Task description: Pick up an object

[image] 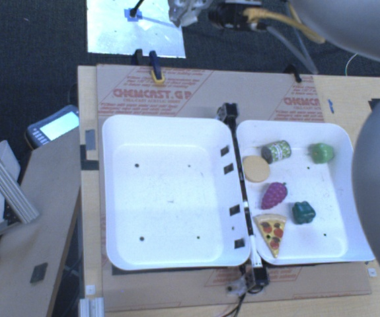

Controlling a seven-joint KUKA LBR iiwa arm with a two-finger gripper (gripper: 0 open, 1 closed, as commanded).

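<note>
The gripper [188, 5] hangs beyond the worktop's far edge; whether its jaws are released or clenched, I cannot tell. In the right bin [335, 243] lie a can [276, 152], a cookie [256, 169], grapes [274, 194] and a pizza slice [271, 231].

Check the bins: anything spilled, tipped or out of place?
Nothing stands out. The can lies on its side in the right bin, which may be how it was dropped in. The cookie, grapes, pizza slice and two green items all sit inside the rim.
</note>
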